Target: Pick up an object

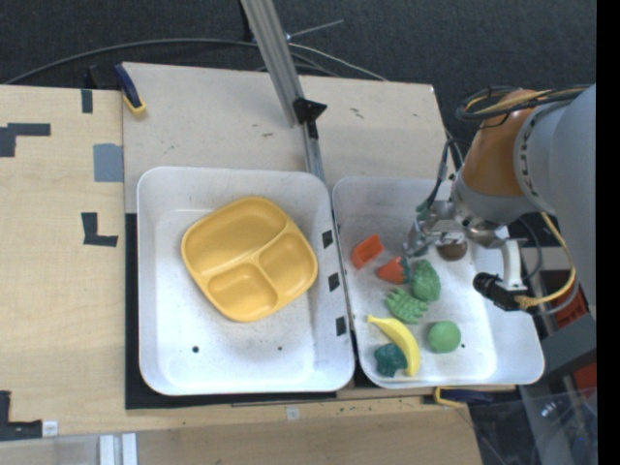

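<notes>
while arm sits over right bin [504,356]:
gripper [418,247]: low by red chunk [391,270]; finger gap can't tell
left bin [160,337]: glossy yellow 3-compartment plate [249,257]
banana [401,341]: curved, smooth

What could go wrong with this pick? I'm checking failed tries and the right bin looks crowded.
Judging from this view:
1. The end effector sits low over a tight cluster: a red piece and green leafy toys touch, so it may pinch two or knock one aside.
2. A brown object lies right beside it and could get bumped.
3. The banana and green ball lie close by and might be nudged.
</notes>
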